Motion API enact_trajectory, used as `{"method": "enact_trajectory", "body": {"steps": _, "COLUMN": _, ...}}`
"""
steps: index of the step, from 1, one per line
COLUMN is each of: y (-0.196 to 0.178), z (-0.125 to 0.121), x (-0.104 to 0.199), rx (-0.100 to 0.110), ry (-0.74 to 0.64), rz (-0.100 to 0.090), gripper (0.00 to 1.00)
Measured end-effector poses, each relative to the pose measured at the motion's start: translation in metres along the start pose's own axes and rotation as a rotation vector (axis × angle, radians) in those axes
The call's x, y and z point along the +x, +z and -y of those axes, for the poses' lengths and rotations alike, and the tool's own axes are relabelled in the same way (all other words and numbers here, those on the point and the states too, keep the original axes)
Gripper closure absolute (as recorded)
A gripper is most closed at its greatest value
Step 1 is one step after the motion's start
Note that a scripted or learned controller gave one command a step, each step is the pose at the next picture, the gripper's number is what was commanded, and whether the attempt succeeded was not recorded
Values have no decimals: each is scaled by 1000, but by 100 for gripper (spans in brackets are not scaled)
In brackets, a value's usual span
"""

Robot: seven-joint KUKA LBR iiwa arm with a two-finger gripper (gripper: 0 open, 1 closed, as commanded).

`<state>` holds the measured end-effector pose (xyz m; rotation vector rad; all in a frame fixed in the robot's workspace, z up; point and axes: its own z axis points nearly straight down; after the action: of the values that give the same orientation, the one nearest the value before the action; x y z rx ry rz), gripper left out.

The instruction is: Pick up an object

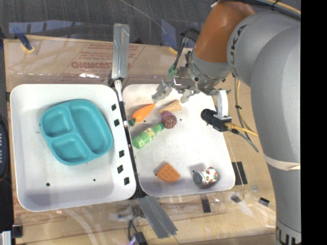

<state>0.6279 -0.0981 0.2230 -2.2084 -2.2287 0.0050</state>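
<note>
My gripper [172, 92] hangs over the back of the right bin [214, 152], its fingers spread open with nothing between them. Just below the fingertips lie a tan wedge [171, 106], an orange carrot [143, 112] and a dark red round piece [169, 120]. A green bottle-shaped toy [145, 136] lies nearer the bin's left wall. At the front of the bin sit an orange waffle-patterned piece [167, 173] and a small metallic can [205, 176].
The left bin [30, 188] holds a teal divided plate [76, 130]. A ridge with black clips [122, 137] separates the two bins. The grey arm with its orange band [219, 29] fills the right side, with a black fitting and cables [217, 120] above the right bin.
</note>
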Motion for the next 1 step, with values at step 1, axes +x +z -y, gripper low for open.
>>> {"method": "enact_trajectory", "body": {"steps": 1, "y": 107, "z": 2, "x": -22, "rx": 4, "ry": -225, "rz": -1, "gripper": 0}}
